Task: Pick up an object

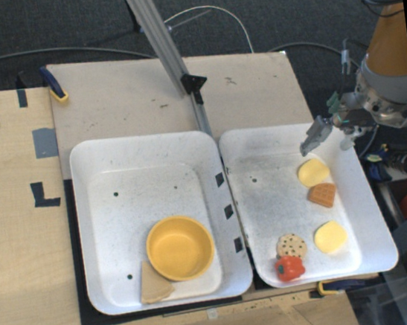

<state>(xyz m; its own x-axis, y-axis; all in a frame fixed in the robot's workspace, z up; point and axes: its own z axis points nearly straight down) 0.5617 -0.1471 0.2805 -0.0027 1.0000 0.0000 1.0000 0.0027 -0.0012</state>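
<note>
I see gripper (318, 136) at upper right of right bin (262, 153), above pale yellow round piece (313, 172). Jaws: I cannot tell if apart or together. Nothing visible between them. Right bin holds 5 things: yellow piece, brown wedge (322, 195) just below, second yellow round (330, 238), cookie (291, 245), red pepper-like toy (290, 267). Left bin (99, 165) holds yellow bowl (179, 248), tan flat piece (155, 285) touching it.

My arm (390, 49) is grey with an orange band. Both bins (99, 165) are white with small dark specks. The bowl (179, 248) is yellow, the wedge (155, 285) beside it tan. I see two pale yellow pieces (314, 172), one orange-brown piece (322, 195), a beige cookie (291, 245) with dark dots, and a red piece (290, 267).
</note>
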